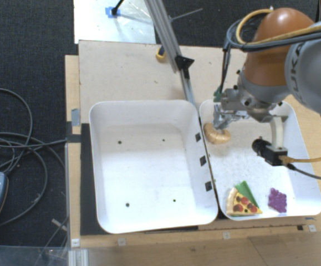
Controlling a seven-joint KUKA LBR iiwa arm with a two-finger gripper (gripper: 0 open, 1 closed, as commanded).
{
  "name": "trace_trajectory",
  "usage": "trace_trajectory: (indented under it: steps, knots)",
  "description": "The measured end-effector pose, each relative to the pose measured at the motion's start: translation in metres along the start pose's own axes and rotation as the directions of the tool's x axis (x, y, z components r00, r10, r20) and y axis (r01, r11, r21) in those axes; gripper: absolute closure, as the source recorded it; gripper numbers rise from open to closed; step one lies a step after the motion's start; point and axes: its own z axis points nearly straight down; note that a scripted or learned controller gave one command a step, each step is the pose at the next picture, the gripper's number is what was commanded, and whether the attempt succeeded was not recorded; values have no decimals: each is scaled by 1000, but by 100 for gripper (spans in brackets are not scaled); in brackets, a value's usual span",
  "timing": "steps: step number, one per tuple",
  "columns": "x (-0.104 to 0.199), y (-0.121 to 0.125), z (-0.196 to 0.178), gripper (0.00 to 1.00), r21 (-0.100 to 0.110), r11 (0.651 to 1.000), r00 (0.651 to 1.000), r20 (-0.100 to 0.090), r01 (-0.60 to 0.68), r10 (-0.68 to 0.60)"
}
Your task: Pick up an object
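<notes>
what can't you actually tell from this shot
- Gripper, camera view: the wrist hangs over it, so its grip on the tan object is hidden.
- Tan object: its top is covered by the gripper and it is too small to identify.
- Purple object: too small and blurred to identify.
- Right bin: the arm hides its far corner.

A tan, rounded bread-like object (217,134) lies in the upper left part of the right-hand bin, right of the frame's centre. A pizza slice (241,201) with a green edge rests near the bin's lower rim, a purple grape cluster (277,200) just beside it to the right.
</notes>
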Motion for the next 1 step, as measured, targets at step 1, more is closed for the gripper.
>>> trace_trajectory:
  steps: [1]
  knots:
    - [40,26,5,100,0,1000,1000,1,-2,2]
